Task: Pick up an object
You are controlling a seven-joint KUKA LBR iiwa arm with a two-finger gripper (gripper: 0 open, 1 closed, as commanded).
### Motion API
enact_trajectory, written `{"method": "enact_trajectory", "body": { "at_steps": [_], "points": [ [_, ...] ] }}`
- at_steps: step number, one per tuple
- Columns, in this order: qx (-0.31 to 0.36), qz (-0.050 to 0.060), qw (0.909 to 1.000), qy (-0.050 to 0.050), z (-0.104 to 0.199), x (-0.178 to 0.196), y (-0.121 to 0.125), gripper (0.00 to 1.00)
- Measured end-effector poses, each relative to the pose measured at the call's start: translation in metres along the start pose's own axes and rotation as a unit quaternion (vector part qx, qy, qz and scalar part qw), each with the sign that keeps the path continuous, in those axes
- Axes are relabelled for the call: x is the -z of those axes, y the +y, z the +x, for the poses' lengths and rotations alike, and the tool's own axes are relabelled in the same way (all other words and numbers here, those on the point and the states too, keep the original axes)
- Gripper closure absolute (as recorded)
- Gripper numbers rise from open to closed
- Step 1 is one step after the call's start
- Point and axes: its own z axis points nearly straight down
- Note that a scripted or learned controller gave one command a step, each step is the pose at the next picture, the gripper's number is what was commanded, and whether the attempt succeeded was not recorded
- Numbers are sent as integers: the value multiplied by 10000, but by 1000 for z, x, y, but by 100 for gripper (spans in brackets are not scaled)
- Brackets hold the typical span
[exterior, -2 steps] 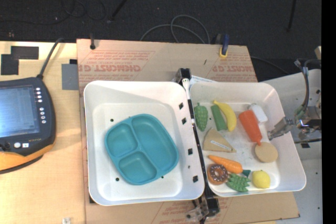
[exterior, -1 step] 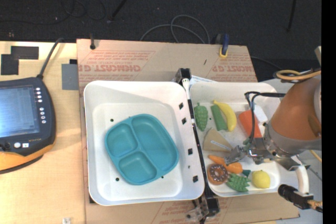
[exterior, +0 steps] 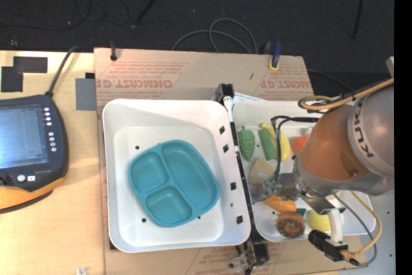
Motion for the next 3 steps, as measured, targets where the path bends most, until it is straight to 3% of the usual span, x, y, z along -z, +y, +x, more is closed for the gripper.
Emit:
{"method": "enact_trajectory", "body": {
  "at_steps": [1, 2, 3],
  "points": [
    [-16, 95, 10000, 22, -1, 6, -5, 100],
    [60, 60, 10000, 41, 83, 101, 5, 100],
    [40, 83, 10000, 26, 136, 95, 57, 100]
  ]
}}
